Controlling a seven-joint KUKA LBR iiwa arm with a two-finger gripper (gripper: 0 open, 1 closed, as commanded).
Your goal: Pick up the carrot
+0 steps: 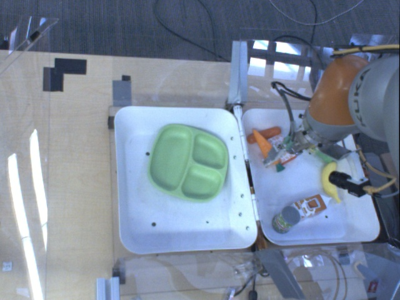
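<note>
The carrot (262,144) lies in the right bin (312,230) near its far left corner, just beside an orange-red sausage-like piece (269,132), with the tool (289,150) low and close on its right; I cannot tell its state. A slip seems likely, since that similar-coloured piece crowds the carrot and could be grabbed instead. A banana (330,181) and a can (286,219) lie nearer the bench's front, well clear.

A rounded grey arm (378,99) is seen, ringed above the wrist by a broad orange band (334,92). Black cables (286,102) are looped beside the wrist, and the end effector (289,147) is built of small dark and metallic parts.
</note>
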